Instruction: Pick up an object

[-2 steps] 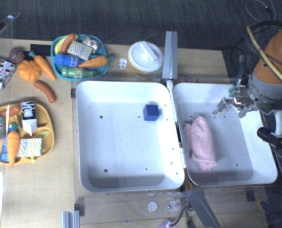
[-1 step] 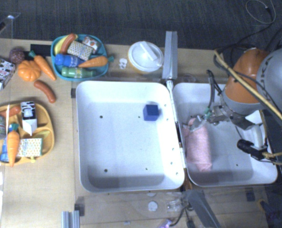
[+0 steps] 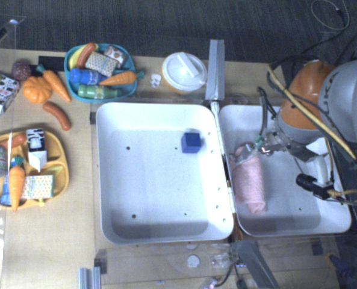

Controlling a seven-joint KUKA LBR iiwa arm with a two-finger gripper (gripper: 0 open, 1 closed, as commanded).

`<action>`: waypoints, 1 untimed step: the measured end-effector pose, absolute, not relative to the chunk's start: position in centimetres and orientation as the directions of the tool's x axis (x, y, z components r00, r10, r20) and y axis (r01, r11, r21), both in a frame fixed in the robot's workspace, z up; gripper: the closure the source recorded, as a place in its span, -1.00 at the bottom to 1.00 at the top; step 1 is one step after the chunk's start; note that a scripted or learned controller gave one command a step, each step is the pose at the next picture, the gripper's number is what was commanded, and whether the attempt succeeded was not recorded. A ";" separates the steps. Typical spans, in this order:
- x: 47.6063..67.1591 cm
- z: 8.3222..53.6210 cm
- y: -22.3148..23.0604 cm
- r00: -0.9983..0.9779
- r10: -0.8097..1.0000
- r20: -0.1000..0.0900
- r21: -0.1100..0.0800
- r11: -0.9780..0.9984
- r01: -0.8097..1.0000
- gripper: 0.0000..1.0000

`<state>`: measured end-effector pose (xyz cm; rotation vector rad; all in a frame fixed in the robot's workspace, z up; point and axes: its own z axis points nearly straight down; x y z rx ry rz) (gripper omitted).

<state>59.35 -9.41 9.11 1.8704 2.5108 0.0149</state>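
The grey arm with its orange band (image 3: 307, 98) enters from the right and is cut off by the frame edge, its bulk and a tangle of black and yellow cables hiding much of the right-hand shallow white bin (image 3: 286, 218). The gripper (image 3: 254, 150) reaches down into that bin's upper left part, but it is small, dark and cluttered there, so I cannot tell how it stands. Just below it, touching or nearly so, lies a pale pink soft roll, cloth-like in look (image 3: 250, 183), stretched lengthwise along the bin's left wall; its upper end is hard to make out under the tool. The left-hand shallow white bin (image 3: 142, 221) holds a small blue cube (image 3: 191, 142) in its upper right part, well apart from the roll. The bins sit side by side on a light wooden bench (image 3: 46, 245), with dark carpet behind. On the bench to the left stand a blue bowl of toy food (image 3: 102, 73) and a yellow tray of toy food (image 3: 26, 169), loose orange toy vegetables between them, and a round white lidded tub (image 3: 184, 71) behind the bins.
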 end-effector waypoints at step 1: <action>59.6 10.0 -9.2 -0.288 0.958 -0.001 0.019 0.288 0.958 1.00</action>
